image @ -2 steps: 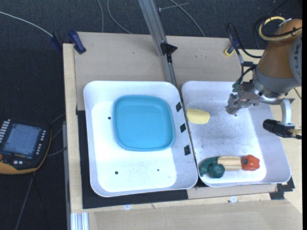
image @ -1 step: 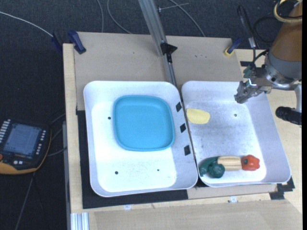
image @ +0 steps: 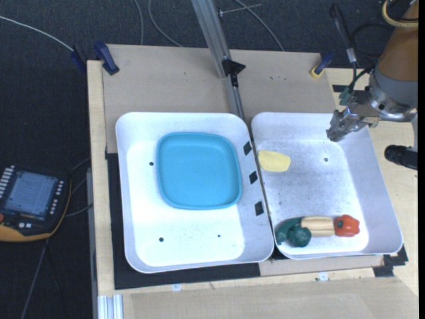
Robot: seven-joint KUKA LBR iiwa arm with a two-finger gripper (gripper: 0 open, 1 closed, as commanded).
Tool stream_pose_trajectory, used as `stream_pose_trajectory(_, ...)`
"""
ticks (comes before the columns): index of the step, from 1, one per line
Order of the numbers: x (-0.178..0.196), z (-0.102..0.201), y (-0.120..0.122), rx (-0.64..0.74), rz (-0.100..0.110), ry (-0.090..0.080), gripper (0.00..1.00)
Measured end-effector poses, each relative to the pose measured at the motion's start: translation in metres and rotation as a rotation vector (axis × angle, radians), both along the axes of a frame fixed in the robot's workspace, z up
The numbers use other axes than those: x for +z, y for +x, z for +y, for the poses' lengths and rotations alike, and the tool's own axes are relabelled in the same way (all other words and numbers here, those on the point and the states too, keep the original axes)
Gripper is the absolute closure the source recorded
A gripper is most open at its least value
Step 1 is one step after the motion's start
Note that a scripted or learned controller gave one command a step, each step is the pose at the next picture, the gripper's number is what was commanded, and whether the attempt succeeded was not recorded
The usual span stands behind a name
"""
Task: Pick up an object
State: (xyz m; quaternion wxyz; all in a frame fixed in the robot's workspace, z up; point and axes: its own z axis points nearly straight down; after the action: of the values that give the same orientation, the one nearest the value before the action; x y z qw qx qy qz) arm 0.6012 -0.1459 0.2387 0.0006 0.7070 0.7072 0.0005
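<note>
A pale yellow piece [image: 274,161] lies at the left side of the right bin [image: 312,185]. Along that bin's front edge sit a dark green lump [image: 294,234], a tan block [image: 319,226] and a red piece [image: 346,226], side by side and touching. My gripper [image: 339,129] hangs over the bin's back right part, well apart from all of them. Nothing shows between its fingers.
A light blue square plate [image: 198,170] rests in the left bin [image: 139,231]. A slanted metal post [image: 211,24] rises behind the gap between the bins. Blue clamps [image: 104,57] hold the board's back corners. A handheld pendant [image: 30,198] lies on the floor at left.
</note>
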Motion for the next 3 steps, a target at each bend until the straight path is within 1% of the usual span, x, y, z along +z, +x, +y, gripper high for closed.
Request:
stream_pose_trajectory(1,-0.006,0.044,0.005,0.003,0.001,0.001,1.0)
stream_pose_trajectory(2,-0.007,0.098,0.024,0.005,0.001,0.001,1.0)
stream_pose_trajectory(3,-0.012,0.142,0.031,0.004,0.001,0.001,1.0)
